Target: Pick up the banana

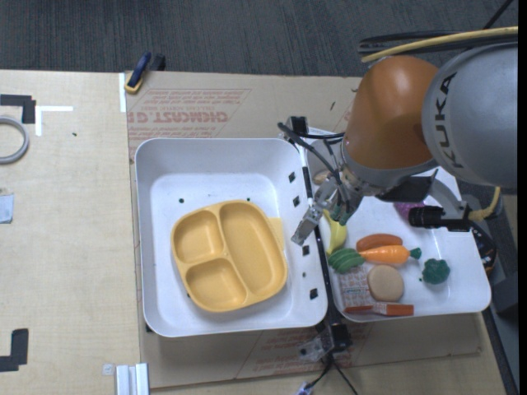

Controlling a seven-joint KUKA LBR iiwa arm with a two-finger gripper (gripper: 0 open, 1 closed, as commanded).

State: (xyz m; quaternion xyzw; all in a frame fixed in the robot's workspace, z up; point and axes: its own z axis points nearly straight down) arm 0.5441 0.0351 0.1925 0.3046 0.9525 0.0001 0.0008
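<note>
My arm (pixel 445 122) comes in from the right, grey shell with the orange band, covering the upper part of the right bin. Bench (pixel 66 245) is pale wood, a cardboard sheet (pixel 189 109) under the bins.

Left bin (pixel 152 171): white, holds a yellow three-compartment tray (pixel 229 255), set at a tilt, nothing in its compartments.

Right bin (pixel 461 299): white, holds the toy food. Beige round piece (pixel 385 284) near the front, a printed card (pixel 354 286) just left of it, a thin red stick (pixel 387 309) along the front wall. Orange carrot (pixel 385 254) lies crosswise, a red-brown sausage shape (pixel 379 241) touching it from behind. Broccoli (pixel 436 271) to the right, apart from the carrot. Green leafy piece (pixel 345 259) at the carrot's left end. A purple item (pixel 405 211) is mostly hidden under my wrist.

Banana (pixel 336 232): yellow, in the right bin near its left wall, just behind the green leafy piece, partly covered by my end effector.

End effector (pixel 325 208) sits over the dividing walls between the bins, fingers angled down-left, right above the banana. Can't tell how far the fingers are spread, or whether the banana is between them.
</note>
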